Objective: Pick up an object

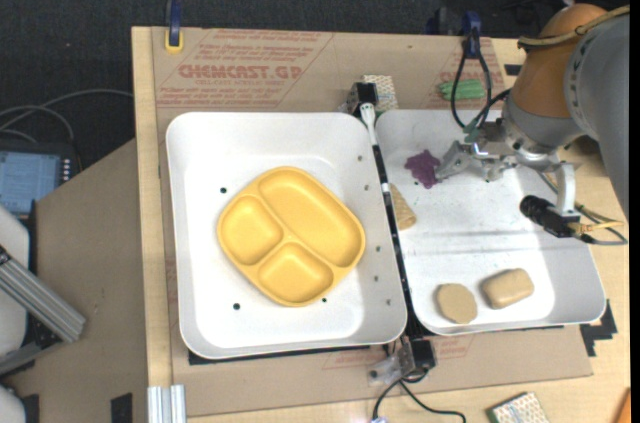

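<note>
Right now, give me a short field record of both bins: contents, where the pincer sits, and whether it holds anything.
left bin: yellow three-compartment plastic tray
right bin: purple crumpled piece near far-left corner; round tan puck and tan rounded block at near edge
divider: tan wedge against it
pincer: over right bin's far side, beside purple piece
held: nothing seen between fingers

The one legible marking is red lettering printed across the brown paper sheet (250, 61) that covers the worktop, at about 12 o'clock from the left bin (190, 211). The large line reads roughly "CHEMCAST GP"; the last letters are uncertain. Smaller red lines above and below it are too fine to read, as is red print along the sheet's other edges.
</note>
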{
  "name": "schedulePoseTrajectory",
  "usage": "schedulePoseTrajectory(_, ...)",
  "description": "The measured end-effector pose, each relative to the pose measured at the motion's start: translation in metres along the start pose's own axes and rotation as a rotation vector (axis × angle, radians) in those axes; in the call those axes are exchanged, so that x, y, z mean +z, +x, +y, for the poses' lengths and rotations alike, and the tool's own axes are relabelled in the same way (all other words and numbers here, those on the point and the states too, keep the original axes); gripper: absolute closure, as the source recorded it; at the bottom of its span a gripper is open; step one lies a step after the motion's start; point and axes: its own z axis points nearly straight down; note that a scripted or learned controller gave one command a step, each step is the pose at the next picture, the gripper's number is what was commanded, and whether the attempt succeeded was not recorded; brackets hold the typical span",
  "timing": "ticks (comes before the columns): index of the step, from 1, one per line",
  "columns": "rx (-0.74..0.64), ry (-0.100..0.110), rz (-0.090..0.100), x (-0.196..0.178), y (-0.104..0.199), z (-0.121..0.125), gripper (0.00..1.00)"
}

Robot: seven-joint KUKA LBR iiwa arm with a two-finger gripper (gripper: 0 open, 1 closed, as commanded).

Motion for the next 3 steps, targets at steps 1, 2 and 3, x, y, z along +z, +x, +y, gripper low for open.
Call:
schedulePoseTrajectory(1,-0.003,0.004,0.003,0.000,0.003,-0.001,0.00)
schedulePoseTrajectory(2,-0.007,0.001,0.004,0.000,0.042,0.019,0.00)
schedulePoseTrajectory(3,-0.005,0.001,0.004,0.000,0.060,0.040,0.00)
